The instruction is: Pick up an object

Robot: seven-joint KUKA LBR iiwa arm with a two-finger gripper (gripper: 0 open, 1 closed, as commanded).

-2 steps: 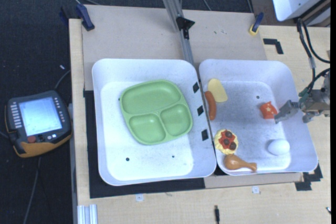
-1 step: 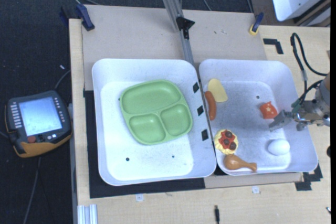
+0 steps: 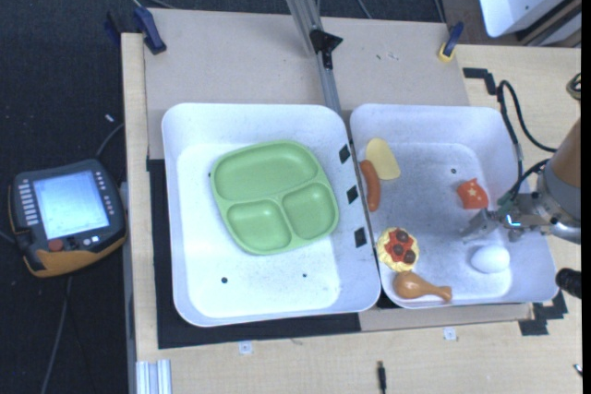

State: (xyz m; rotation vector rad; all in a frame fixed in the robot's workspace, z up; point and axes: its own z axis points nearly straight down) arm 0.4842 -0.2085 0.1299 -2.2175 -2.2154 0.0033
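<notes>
Bright toy food against two white bins

A pale green divided plate (image 3: pixel 275 196) lies in the white left bin (image 3: pixel 194 281); the speckled white right bin (image 3: pixel 434 126) holds a yellow piece (image 3: pixel 382 160), reddish-orange sausage (image 3: pixel 371 184), red-orange piece (image 3: pixel 473 194), white egg (image 3: pixel 489 259), red-dotted yellow pizza (image 3: pixel 399 248) and tan-brown drumstick (image 3: pixel 421 288).

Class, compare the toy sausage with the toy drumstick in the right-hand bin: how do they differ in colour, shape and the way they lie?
Colour: the sausage is red-orange; the drumstick is tan-brown.
Shape: the sausage is an even rod; the drumstick is bulbous at one end and tapers to a thin handle.
Pose: the sausage lies along the bin's left wall, running up and down the view; the drumstick lies crosswise near the front edge.
Shared: both lie flat in the right bin, apart from the gripper.
</notes>
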